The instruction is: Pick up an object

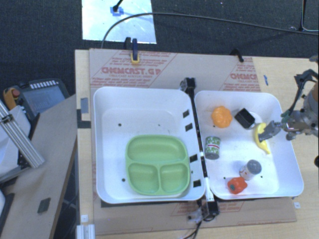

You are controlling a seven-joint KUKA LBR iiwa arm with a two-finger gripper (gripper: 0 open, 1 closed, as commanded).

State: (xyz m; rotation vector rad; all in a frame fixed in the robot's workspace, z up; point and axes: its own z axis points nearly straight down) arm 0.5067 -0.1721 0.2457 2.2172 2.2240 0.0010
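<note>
One gripper (pixel 273 129) reaches in at the right bin's (pixel 286 183) far right rim, low over the yellow banana (pixel 261 136), and its dark tip seems to touch or overlap the fruit's upper end. Whether it is released or clamped cannot be told from this view, so no grasp can be claimed. By my judgement the pick is at the approach or closing stage: nothing is lifted, and the banana lies on the bin floor. Just beside it to the left sits a black block (pixel 244 117), then an orange ball (pixel 222 116). Nearer the front are a green can (pixel 212 147), a grey-capped figure (pixel 250 169) and a red-orange piece (pixel 237 184). The left bin (pixel 107 133) holds a green divided tray (pixel 144 151).
</note>
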